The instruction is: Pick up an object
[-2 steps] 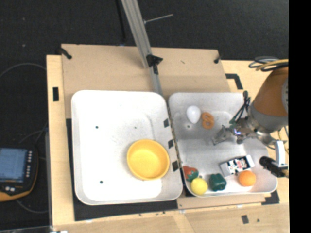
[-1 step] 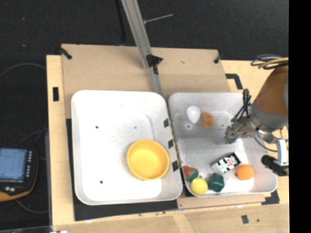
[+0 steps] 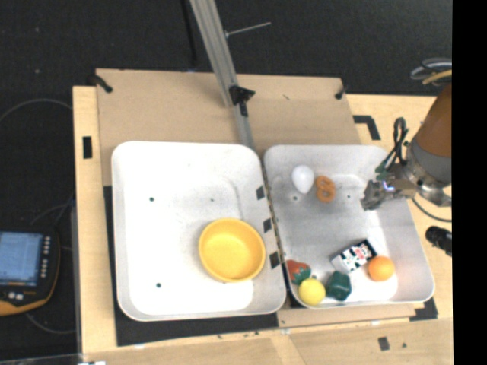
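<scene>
Objects for picking are mostly in the right bin (image 3: 396, 226). Up near its far side there's a white egg (image 3: 303, 178) with a small orange pretzel-looking thing (image 3: 326, 188) just beside it on the right. Down in the near corner it's more crowded: a yellow ball (image 3: 311, 292) sits against the front wall, a red-and-green piece (image 3: 297, 268) is just up-left of it, and a dark green piece (image 3: 338, 286) is touching or nearly touching the ball on the right. Further right there's a black-and-white box (image 3: 354, 255) lying tilted, with an orange ball (image 3: 380, 268) right up against its lower right end.

End effector (image 3: 374, 195) hangs over the right side of that bin, about level with the pretzel thing but well apart from it. Honestly can't tell if it's apart or together, too small and dark from this angle. Nothing visibly gripped.

Left bin (image 3: 152, 173) has a yellow bowl (image 3: 232, 249) near its front right corner, upright, close to the divider between the bins.

Both bins sit side by side on a tan surface (image 3: 167, 105). A metal pole (image 3: 217, 44) slants in from the top toward the gap between them. Off the surface at far left is a handheld pendant (image 3: 27, 268) with a lit bluish screen.
</scene>
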Robot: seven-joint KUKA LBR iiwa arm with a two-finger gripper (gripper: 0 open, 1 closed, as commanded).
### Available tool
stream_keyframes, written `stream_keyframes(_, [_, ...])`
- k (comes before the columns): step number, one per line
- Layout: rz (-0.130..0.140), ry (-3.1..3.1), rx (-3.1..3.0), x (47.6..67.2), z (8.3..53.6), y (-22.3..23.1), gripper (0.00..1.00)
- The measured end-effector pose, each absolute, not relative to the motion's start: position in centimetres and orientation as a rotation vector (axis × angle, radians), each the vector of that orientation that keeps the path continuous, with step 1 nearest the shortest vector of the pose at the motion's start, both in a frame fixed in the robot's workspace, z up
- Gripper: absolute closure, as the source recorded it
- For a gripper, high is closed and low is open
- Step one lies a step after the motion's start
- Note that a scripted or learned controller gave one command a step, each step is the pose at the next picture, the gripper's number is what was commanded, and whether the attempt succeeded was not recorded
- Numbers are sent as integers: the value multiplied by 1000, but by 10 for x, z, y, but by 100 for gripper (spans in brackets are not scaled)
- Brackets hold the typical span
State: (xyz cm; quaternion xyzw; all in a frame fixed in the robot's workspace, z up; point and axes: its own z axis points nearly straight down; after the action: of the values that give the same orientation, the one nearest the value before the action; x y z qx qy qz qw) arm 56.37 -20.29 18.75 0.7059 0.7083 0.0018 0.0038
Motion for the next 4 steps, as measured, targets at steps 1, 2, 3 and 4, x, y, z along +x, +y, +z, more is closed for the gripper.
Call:
stream_keyframes(1, [5, 2221, 2211, 565, 245, -195, 100])
stream_keyframes(2, [3, 2223, 2213, 566, 270, -196, 100])
stream_keyframes(3, [4, 2229, 2212, 565, 276, -142, 100])
stream_keyframes(4, [3, 2229, 2214, 568, 279, -97, 100])
